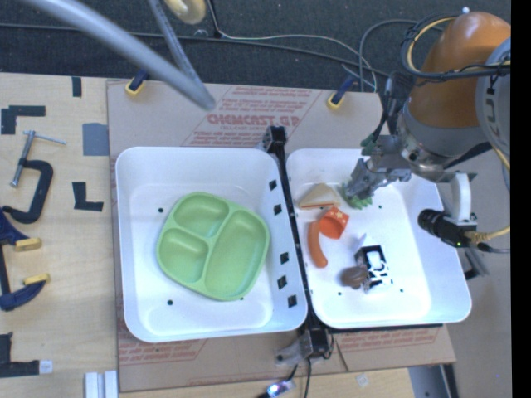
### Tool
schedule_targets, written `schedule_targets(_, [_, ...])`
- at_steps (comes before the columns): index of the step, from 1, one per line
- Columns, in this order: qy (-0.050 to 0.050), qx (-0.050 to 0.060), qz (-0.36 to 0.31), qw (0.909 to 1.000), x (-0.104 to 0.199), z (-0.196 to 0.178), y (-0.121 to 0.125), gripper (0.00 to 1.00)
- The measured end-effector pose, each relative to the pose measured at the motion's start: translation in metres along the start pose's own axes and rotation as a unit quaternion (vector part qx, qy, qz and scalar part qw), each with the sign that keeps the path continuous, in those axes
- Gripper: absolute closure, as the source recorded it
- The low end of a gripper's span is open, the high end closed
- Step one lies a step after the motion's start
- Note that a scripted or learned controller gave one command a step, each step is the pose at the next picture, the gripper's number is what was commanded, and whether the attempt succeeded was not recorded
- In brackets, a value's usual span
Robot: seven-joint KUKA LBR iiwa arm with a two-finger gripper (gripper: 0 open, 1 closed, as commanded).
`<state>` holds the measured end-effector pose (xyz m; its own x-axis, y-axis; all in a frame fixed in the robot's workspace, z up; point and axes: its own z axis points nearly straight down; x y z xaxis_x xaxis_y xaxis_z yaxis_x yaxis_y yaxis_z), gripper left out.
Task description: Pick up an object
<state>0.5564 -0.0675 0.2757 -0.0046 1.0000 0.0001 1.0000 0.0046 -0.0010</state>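
Blurred grey pole (99, 27) overhead, end effector (358, 194) over green item (358, 197), grip state unclear

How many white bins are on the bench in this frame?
2. The left bin holds a green divided plate; the right bin holds several small items, with the end effector low over its back part.
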Motion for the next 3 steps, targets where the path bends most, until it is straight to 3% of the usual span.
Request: schedule_targets(3, [0.0, 0.002, 0.0, 1.0, 0.147, 0.05, -0.005, 1.0])
